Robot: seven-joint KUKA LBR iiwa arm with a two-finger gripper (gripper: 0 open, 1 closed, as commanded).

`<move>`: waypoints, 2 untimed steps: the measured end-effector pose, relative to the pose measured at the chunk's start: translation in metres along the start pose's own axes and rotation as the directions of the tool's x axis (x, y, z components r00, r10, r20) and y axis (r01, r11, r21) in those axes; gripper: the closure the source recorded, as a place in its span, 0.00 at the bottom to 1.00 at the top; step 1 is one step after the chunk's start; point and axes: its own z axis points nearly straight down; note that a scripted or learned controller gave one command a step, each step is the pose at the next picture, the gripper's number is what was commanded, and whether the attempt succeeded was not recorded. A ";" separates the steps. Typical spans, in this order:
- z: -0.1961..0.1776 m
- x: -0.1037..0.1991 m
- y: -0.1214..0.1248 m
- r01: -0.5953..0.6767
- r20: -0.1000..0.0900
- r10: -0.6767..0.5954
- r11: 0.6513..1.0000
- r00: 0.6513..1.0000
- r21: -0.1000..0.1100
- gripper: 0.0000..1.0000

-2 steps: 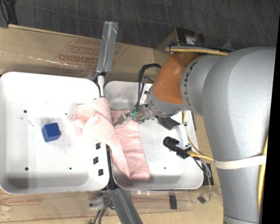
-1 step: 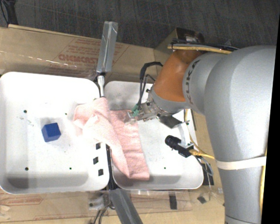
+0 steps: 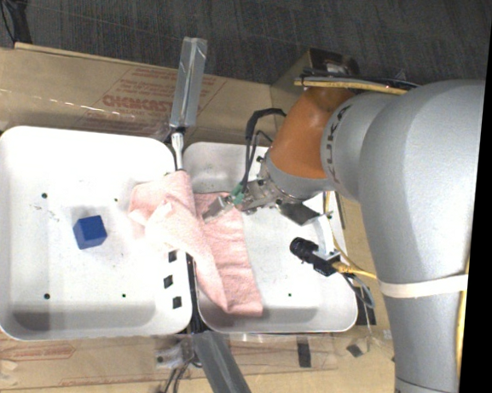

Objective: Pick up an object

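Hand (image 3: 228,202) is low in the right bin (image 3: 339,306), at the upper edge of the pink towel (image 3: 216,249); can't tell from this angle how it's set on the cloth. Towel lies draped over the divider between both bins, trailing toward 5 o'clock from the hand. Blue cube (image 3: 91,231) sits in the left bin (image 3: 22,215), well apart at the hand's 9 o'clock.

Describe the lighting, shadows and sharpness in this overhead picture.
Camera view: even, soft light; the left bin shows a grey shadow along its near wall, the blue cube casts almost none; the pink towel looks slightly washed out; the arm near the lens is softly blurred, with a pale sheen.
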 end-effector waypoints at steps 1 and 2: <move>-0.010 0.000 0.000 0.002 0.000 -0.002 1.000 1.000 0.002 1.00; -0.010 0.000 0.000 0.002 0.000 -0.002 1.000 1.000 0.002 0.00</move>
